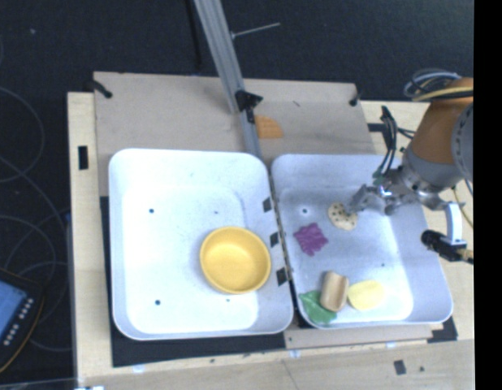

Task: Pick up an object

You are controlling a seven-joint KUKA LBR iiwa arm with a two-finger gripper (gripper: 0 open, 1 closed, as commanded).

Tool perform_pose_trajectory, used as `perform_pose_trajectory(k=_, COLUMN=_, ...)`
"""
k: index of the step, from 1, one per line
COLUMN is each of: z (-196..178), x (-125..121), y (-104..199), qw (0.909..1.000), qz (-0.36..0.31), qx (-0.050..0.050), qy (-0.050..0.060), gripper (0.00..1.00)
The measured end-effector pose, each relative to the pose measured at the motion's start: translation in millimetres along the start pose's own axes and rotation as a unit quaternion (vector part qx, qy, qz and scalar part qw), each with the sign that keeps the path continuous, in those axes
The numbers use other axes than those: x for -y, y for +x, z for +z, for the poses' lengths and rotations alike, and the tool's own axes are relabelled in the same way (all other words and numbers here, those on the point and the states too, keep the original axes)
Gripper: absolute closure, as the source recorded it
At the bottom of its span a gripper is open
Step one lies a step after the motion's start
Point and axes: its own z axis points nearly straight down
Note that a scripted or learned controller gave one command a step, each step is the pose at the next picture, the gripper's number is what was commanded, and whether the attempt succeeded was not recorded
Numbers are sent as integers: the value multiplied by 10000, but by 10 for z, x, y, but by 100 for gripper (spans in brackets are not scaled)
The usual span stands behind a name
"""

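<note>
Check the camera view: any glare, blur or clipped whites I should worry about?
Camera view: the white bins run near-overexposed, with little surface detail; lighting is soft, with faint shadows under the yellow bowl; the whole frame is slightly soft, so the gripper and the small cookie beside it lack fine edges; the dark floor is underexposed.

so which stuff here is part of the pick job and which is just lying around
Job in hand:
- gripper, over the right bin
- spotted cookie-like piece, right beside the gripper

Lying about:
- purple piece
- tan cylinder
- yellow lump
- green piece
- yellow bowl in the left bin
</note>
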Motion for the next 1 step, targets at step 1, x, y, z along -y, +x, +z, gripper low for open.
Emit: perform_pose_trajectory(k=1, z=-120, x=-15, y=-4, qw=10000, qz=-14, qx=5, qy=-24, gripper=100)
